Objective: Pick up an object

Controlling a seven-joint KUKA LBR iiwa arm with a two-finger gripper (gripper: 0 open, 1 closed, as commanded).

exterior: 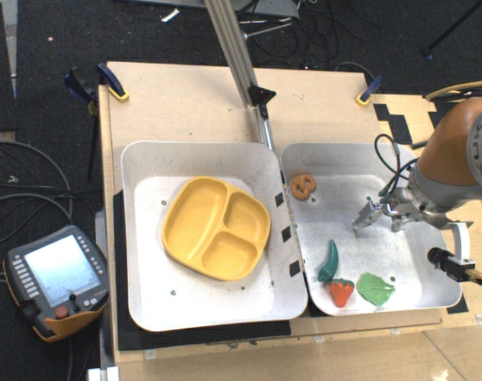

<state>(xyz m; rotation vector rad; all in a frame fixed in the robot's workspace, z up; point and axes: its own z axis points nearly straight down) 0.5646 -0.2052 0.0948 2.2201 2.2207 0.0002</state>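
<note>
Gripper (pixel 375 214) hangs over the right bin (pixel 431 288), its fingers apart and nothing between them, near the bin's bare middle; this looks like a pause before a reach, with no pick made yet. Left bin (pixel 137 173) holds a yellow tray (pixel 217 227), which fills much of its floor. Likely targets lie low in the right bin: a green leaf (pixel 375 289), a teal pepper (pixel 329 262) touching a red strawberry (pixel 341 291), all near the front rim, where fingers have little room. A pretzel (pixel 303 186) sits apart by the dividing edge, open on most sides
</note>
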